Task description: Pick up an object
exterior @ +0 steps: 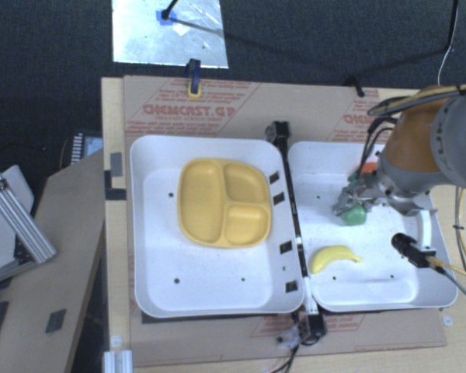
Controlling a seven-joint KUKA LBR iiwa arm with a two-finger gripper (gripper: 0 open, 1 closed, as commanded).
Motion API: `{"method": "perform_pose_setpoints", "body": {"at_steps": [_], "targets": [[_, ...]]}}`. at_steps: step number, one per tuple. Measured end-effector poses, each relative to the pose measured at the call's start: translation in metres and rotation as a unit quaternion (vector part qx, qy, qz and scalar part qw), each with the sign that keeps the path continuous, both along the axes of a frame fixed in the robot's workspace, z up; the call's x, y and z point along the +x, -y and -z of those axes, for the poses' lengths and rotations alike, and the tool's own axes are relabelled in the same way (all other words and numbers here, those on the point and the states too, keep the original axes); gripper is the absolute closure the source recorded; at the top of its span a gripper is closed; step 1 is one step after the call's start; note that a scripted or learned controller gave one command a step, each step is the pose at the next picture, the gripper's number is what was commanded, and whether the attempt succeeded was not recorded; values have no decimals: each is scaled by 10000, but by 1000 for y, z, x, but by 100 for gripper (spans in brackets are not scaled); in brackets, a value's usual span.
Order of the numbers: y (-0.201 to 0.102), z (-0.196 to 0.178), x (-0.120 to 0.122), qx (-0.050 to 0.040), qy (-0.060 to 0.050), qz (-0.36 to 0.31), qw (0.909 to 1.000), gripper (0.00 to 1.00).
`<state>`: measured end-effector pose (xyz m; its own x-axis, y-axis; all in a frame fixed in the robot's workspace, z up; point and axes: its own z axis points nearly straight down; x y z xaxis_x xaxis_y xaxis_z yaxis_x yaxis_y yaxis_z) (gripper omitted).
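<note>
While the grey arm [450,142] with its orange band reaches in from the right, the gripper [349,200] sits low in the right bin [373,294], smooth white plastic. Small rounded green object [355,214] is touching or just under the fingertips; cannot tell how far the pincer is open or if it grips anything. Smooth curved yellow banana [334,258] lies below the pincer, apart, long axis roughly left-right. Left bin [151,286] holds a glossy yellow three-compartment plate [222,202].
</note>
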<state>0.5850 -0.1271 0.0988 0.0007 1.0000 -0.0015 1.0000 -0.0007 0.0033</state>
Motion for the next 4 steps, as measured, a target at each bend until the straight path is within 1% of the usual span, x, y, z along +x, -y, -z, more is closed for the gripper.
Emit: {"method": "perform_pose_setpoints", "body": {"at_steps": [1,2,3,4], "targets": [[6,-59,-6,-1,14,5,10000,100],[6,-123,-2,-1,18,-23,10000,100],[6,-148,-1,5,-2,-27,10000,100],[-53,-136,-4,15,-11,-52,10000,100]]}}
